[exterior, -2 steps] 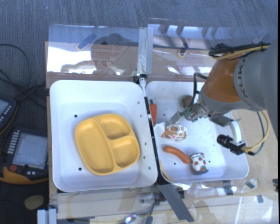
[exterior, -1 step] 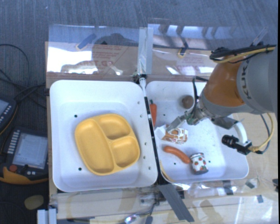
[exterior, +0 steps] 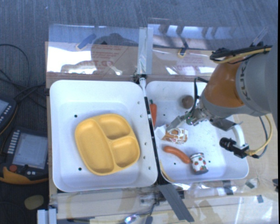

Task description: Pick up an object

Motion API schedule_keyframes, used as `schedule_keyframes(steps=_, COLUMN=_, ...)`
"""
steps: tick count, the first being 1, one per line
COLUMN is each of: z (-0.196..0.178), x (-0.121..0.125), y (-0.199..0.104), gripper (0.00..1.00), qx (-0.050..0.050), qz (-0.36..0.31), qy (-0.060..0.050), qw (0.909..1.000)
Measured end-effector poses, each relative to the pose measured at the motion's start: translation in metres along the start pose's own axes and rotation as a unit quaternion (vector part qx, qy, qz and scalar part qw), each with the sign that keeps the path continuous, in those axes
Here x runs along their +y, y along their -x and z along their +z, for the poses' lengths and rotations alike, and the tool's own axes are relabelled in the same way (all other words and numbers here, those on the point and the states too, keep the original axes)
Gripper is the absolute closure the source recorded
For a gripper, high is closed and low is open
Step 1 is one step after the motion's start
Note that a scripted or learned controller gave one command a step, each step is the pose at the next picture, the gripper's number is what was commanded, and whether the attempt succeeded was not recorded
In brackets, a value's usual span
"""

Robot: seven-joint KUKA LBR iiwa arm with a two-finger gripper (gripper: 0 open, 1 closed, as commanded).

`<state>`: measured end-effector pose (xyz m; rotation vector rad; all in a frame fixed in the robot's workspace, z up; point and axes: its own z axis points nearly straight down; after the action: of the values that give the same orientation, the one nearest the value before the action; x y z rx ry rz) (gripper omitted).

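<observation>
1. Object for picking: none was yet between the fingers; your candidates all lay loose in the right bin (exterior: 233,171), scattered apart, which I judge left room for a descent on any one of them.
2. Left bin (exterior: 60,171): it held one yellow divided tray (exterior: 107,143), lying flat and askew, its three compartments bare.
3. Right bin, left to right: an orange carrot-like piece (exterior: 152,112) against the left wall; a patterned orange-and-white item (exterior: 176,135); an orange sausage-shaped piece (exterior: 177,153) just below it; a small brown round object (exterior: 187,101) near the back; a small white patterned jar (exterior: 199,163), tilted.
4. Gripper (exterior: 194,118): it hung low over the bin between the brown object and the patterned item; you could not tell from this angle whether it was spread or closed.
</observation>
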<state>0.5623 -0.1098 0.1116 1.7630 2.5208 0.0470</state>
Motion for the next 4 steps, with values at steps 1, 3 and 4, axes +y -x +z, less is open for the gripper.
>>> schedule_keyframes(steps=1, z=0.002, x=0.014, y=0.008, gripper=0.0, qx=0.008, qz=-0.04, qy=-0.011, qw=0.9991)
schedule_keyframes(steps=3, z=0.002, x=0.008, y=0.003, gripper=0.0, qx=0.006, qz=-0.042, qy=-0.01, qw=0.999)
schedule_keyframes(steps=4, z=0.001, x=0.011, y=0.002, gripper=0.0, qx=0.003, qz=-0.101, qy=-0.007, qw=0.9949)
